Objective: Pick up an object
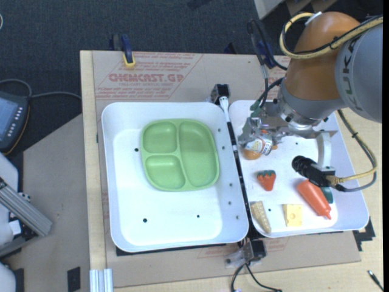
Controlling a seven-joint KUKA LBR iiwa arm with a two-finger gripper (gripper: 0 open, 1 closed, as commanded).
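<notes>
The gripper (pixel 256 135) is hanging low over the back-left part of the right bin (pixel 281 190), w/ the arm reaching in from the right. Its metal end is sitting directly above, maybe touching, a small round orange-and-white object (pixel 255 149). It's not possible to tell whether the gripper is wide or narrow, since the wrist is hiding that, nor whether the object is actually being gripped.

Judging by this, the arm is working the grasp step: it's down at the object, w/ no sign of a lift yet.

Further out in the same bin, a red strawberry toy (pixel 265 180) is lying just in front of the object, a carrot toy (pixel 313 198) is lying diagonally toward the right, and a yellow block (pixel 292 215) and a tan wedge (pixel 260 216) are sitting near the front edge. The left bin (pixel 127 181) is holding a green divided plate (pixel 180 154).

The next move is prob. calling for a firm close centred on the round object, then a straight vertical lift. It's round, so it's likely prone to rolling or squirting out toward the bin wall if caught off-centre.
</notes>
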